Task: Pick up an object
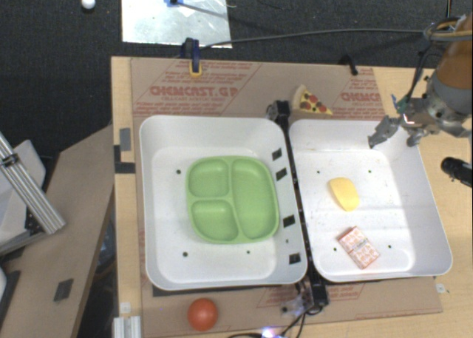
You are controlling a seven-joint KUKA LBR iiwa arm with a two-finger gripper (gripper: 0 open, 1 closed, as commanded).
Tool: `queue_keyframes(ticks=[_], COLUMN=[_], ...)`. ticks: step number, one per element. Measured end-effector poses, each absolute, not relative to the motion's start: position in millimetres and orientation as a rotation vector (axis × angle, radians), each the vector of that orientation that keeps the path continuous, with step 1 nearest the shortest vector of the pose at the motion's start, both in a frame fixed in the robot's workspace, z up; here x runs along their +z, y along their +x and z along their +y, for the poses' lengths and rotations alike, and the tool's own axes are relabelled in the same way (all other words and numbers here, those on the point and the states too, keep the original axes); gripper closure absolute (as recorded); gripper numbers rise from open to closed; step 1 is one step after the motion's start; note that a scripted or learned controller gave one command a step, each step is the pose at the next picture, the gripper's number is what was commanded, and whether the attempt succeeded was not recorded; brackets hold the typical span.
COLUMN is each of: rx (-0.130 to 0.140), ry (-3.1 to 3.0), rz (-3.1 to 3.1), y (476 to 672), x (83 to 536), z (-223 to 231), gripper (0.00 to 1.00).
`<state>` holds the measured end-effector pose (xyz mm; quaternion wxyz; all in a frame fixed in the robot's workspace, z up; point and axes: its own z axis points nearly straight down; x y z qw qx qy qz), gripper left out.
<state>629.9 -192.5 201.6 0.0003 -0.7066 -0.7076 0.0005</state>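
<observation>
The fingers (397, 128) are seen at the far right corner of the right bin (429, 211), and they are spread apart with nothing between them. One finger tip is seen near the far rim of this bin, the other a little more to the right. Above them the grey wrist and the orange band are seen at the right edge of the view.

Two things are lying in the right bin. A yellow piece (344, 193) is placed about in the middle, well apart from the fingers. A pink block (358, 247) with a checked face is placed nearer, just beside the near wall. Either could be chosen for the task.

The yellow piece is judged to be light and smooth, perhaps of plastic, with a rounded top, so it may slip if it is taken at the ends. It should be taken across its short width. The pink block is judged to be light and flat, and it should be held by its two long edges, but the near wall may be in the way.

In the left bin (159, 181) a green tray (231, 198) with three compartments is lying. On the worktop (126, 85) a pizza slice (311, 100) is seen beyond the bins, and an orange ball (202, 313) at the near side.
</observation>
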Motion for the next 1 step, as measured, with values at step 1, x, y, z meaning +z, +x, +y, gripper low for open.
queue_keyframes(ticks=[1], rx=[0.001], ry=[-2.215], rz=[-2.226], y=[632.1], x=[146.0], z=[-182.5], gripper=[0.00])
